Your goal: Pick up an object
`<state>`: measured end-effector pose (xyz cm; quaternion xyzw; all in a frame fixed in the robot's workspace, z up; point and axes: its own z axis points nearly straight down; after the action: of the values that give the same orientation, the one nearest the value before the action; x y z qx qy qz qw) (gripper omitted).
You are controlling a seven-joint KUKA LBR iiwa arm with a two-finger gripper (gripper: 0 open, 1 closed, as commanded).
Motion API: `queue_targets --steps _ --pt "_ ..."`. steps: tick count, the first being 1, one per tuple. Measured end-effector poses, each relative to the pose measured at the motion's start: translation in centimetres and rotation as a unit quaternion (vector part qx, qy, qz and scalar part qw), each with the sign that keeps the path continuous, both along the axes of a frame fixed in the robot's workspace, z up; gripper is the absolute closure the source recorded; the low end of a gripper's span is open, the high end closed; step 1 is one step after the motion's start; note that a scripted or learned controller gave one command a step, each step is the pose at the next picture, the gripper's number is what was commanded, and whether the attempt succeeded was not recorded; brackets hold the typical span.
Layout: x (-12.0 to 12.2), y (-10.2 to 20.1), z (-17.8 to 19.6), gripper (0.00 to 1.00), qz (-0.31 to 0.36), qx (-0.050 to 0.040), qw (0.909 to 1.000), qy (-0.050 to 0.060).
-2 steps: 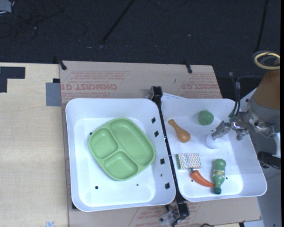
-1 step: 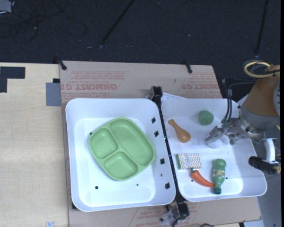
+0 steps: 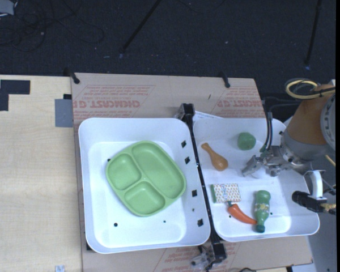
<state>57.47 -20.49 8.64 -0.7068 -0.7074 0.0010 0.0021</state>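
In the right bin (image 3: 289, 225) lie a green ball (image 3: 246, 140), a tan wooden spoon (image 3: 215, 156), a small checked packet (image 3: 225, 192), an orange carrot (image 3: 241, 213) and a green bottle (image 3: 262, 209). My gripper (image 3: 259, 166) hangs at the right side of this bin, just right of the spoon and below the ball. Its metal fingers (image 3: 250, 168) point left with nothing visible between them. The arm's orange band (image 3: 306, 123) rises behind it at the right edge.
The left bin (image 3: 96, 146) holds a green divided plate (image 3: 145, 177). A black divider (image 3: 194, 174) runs between the two bins. Both bins rest on brown cardboard (image 3: 130, 98), with a pale wooden bench (image 3: 28, 180) to the left.
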Motion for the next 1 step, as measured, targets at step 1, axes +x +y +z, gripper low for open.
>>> queue_targets --steps 1 --pt "0.10 -0.07 1.23 1.00 0.000 -0.0002 1.0000 -0.001"
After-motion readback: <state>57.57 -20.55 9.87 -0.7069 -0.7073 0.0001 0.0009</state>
